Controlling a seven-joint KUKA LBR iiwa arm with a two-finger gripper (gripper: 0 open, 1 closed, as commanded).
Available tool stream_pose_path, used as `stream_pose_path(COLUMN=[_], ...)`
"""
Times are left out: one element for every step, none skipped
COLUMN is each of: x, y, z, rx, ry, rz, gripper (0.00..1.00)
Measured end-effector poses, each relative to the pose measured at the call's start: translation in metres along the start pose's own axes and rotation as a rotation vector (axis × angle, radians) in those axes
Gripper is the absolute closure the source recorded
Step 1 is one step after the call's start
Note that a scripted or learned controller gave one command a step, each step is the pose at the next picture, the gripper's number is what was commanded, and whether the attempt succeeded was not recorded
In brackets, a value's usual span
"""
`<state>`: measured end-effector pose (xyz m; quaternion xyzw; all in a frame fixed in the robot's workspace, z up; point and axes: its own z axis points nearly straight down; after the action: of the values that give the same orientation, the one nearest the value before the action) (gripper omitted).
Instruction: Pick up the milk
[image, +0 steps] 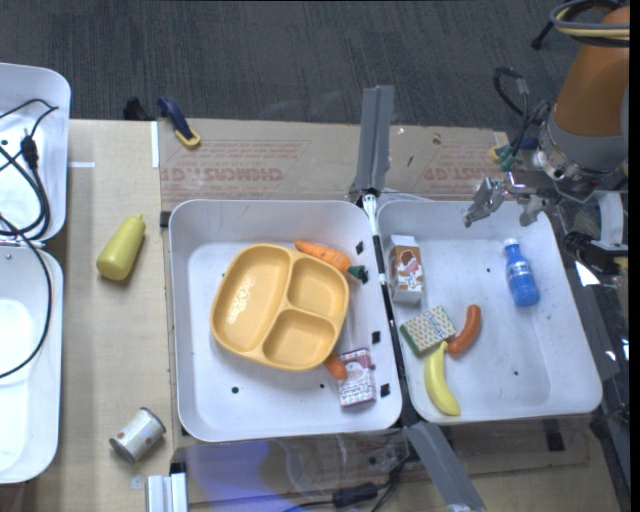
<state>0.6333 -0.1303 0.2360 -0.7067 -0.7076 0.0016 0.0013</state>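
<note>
Right bin (560, 395): milk (405, 271) (far left), bottle (521, 272), banana (439, 379).

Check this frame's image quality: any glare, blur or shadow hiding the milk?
Camera view: lighting is even and soft; the milk carton is sharp and unshadowed. Mild glare whitens the right bin's floor; the gripper looks slightly soft.
</note>
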Motion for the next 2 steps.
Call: stream_pose_path(x=[0.104, 0.121], y=[0.003, -0.035], z=[0.047, 0.046], rx=[0.003, 0.001], ry=[0.000, -0.001], rz=[0.196, 0.169], gripper=[0.00, 0.00])
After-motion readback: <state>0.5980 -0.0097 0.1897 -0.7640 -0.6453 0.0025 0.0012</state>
